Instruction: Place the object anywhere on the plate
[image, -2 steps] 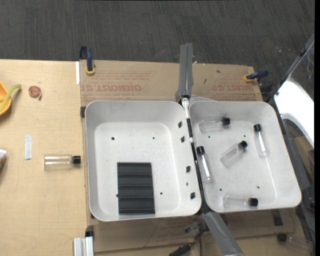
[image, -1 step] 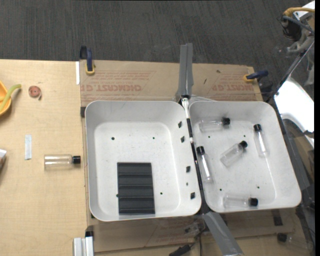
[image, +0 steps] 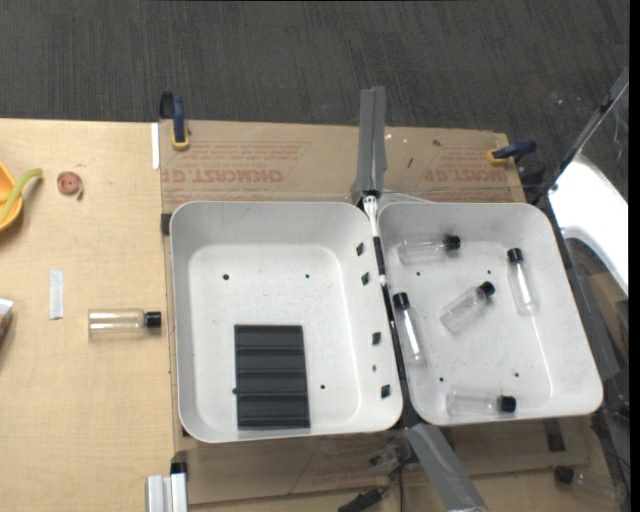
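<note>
The clear, black-capped vials (image: 468, 305) all lie in the right bin (image: 500, 345), none on the black ribbed plate (image: 270, 377) in the left bin (image: 260, 265), so pick and placement remain for me; my jaws' state I cannot tell.

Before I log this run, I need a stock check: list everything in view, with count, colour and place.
Vials: five, clear with black caps, in the right bin.
Vial on bench: one, clear with black cap, left of the left bin.
Ridged plate: one, dark grey, front of the left bin.
Bins: two, white, side by side.
Cardboard sheet: one, brown, under the bins.
Clamps: two, blue and orange, at the cardboard's back edge.
Small disc: one, reddish, far left of the bench.
Robot arm: white part at the right edge.
</note>
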